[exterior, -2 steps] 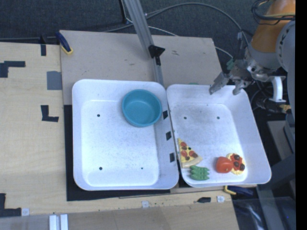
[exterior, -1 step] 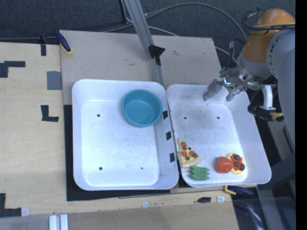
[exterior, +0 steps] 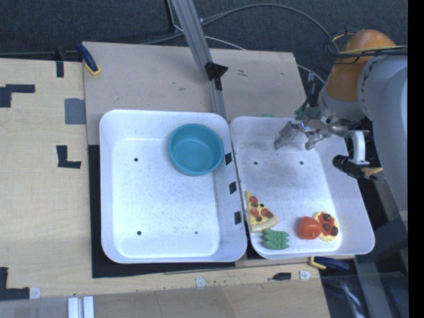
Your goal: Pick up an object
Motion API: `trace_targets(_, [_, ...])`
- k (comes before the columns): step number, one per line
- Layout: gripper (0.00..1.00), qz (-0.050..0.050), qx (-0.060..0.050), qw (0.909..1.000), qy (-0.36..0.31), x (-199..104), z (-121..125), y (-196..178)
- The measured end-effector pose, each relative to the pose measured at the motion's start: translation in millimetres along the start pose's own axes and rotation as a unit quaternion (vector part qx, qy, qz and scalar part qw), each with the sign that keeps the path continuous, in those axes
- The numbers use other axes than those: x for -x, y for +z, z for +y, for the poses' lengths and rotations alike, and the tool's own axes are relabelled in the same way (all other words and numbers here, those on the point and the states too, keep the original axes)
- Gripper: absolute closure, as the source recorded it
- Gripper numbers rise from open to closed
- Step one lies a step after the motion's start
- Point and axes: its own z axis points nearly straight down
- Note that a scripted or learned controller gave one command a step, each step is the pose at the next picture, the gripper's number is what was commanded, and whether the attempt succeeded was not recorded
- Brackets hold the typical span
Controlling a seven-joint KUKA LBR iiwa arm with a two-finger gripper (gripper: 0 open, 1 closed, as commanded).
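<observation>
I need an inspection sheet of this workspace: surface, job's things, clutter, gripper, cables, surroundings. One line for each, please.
Surface: left bin and right bin side by side on the bench.
Job's things: blue bowl in left bin; pizza slice, green toy, red toy at right bin's near end.
Clutter: nothing seen.
Gripper: gripper over right bin's far end, holding nothing.
Cables: cable behind the bench.
Surroundings: slanted metal pole.

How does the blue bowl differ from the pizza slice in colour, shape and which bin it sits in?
The blue bowl is plain blue, round and hollow; the pizza slice is a flat yellow wedge with red spots. The bowl is clearly larger than the slice. The bowl sits in the left bin, the slice in the right bin. Both lie away from the gripper.
</observation>
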Motion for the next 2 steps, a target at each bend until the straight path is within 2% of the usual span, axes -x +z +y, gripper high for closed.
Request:
trace_targets(1, [1.0, 0.0, 0.001, 1.0, 0.0, -0.3, 0.9, -12.2])
trace_targets(2, [1.0, 0.0, 0.003, 1.0, 0.0, 0.7, 3.3, -73.5])
